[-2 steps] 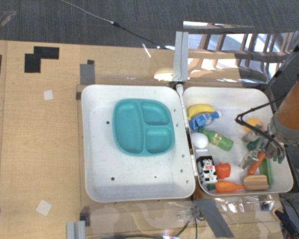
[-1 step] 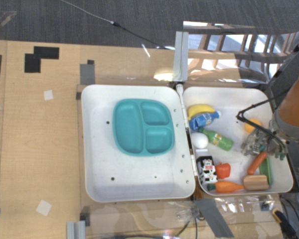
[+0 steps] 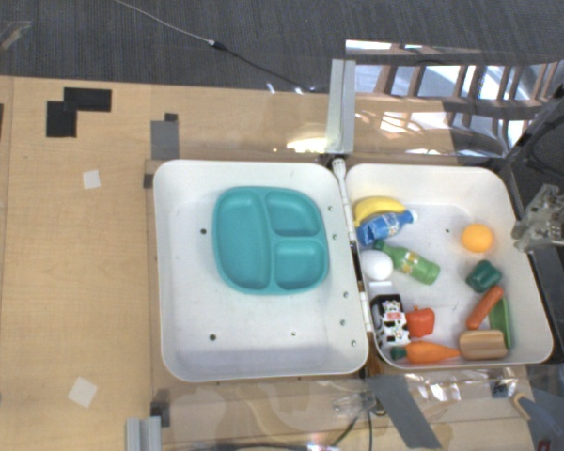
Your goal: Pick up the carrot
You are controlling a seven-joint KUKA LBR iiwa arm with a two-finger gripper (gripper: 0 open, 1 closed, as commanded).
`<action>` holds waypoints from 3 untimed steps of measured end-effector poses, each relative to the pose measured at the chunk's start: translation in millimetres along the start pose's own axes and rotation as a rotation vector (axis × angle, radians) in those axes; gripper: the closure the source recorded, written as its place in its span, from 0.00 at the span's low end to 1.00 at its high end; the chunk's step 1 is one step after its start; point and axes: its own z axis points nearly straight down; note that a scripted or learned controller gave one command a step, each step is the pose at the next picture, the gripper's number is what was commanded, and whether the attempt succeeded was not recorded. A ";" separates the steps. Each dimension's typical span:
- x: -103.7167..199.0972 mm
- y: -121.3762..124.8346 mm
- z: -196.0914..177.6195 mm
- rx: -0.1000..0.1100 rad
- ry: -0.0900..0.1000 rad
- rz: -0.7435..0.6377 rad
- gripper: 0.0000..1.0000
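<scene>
While gripper (image 3: 542,220) hangs at bin's (image 3: 451,172) 3 o'clock rim, finger state unclear, carrot (image 3: 484,307) lies between green block (image 3: 483,275), bread (image 3: 482,344).

Your carrot (image 3: 432,352) is the plain orange piece in the right bin (image 3: 451,172), down at that bin's near edge. It lies flat on the floor of the bin, nearly level across the view, with its thick, rounded end to the left and its body tapering to a blunt tip on the right. You will find its thick end just below the black-and-white box (image 3: 388,320) and a small red piece (image 3: 420,321), while its tip lies just beside the tan block (image 3: 482,344), perhaps touching it. Its top side is in full sight, and nothing lies on it.
</scene>
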 end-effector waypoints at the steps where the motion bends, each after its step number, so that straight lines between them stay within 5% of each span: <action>1: -58.2 1.2 -44.3 -0.003 0.005 -0.284 1.00; 2: -140.4 15.4 -134.5 -0.006 0.002 -0.759 1.00; 3: -118.4 12.0 -5.6 -0.017 0.012 -1.202 1.00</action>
